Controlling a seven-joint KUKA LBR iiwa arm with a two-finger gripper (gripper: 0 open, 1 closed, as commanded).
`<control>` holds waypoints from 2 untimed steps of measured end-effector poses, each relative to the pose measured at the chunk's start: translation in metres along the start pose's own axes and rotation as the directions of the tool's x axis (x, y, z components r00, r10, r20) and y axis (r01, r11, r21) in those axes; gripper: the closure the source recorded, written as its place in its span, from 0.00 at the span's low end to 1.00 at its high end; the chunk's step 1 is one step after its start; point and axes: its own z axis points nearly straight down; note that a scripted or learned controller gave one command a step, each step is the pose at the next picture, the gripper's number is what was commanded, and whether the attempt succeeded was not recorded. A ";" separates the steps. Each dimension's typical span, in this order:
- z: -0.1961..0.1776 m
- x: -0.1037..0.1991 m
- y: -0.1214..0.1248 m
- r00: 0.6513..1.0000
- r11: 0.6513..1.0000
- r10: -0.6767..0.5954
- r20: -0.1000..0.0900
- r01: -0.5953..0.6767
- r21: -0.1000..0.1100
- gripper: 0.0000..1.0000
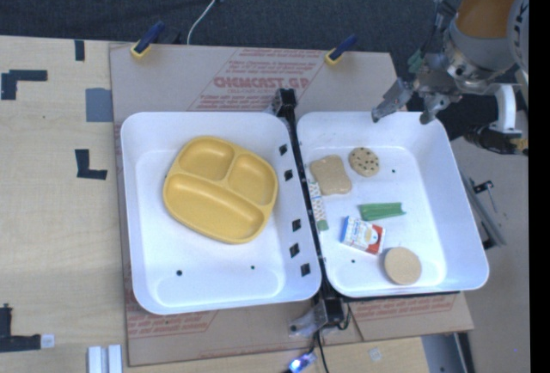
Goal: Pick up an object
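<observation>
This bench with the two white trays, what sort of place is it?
Probably a robot test lab: a robot arm reaches over a white tray of toy food, such as a cookie, with cardboard clamped underneath.

Red print on the board, upside down from here

The flat brown cardboard sheet [249, 79] under both bins carries red lettering, inverted; it seems to read "CHEMCAST GP", with smaller unreadable lines beside it. The small red, white and blue packet [362, 235] bears print too small to read.
</observation>
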 end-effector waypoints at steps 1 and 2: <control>-0.009 0.001 0.002 1.000 1.000 -0.003 0.002 0.003 -0.013 0.00; 0.038 0.005 0.009 1.000 1.000 -0.004 0.003 0.004 -0.010 0.00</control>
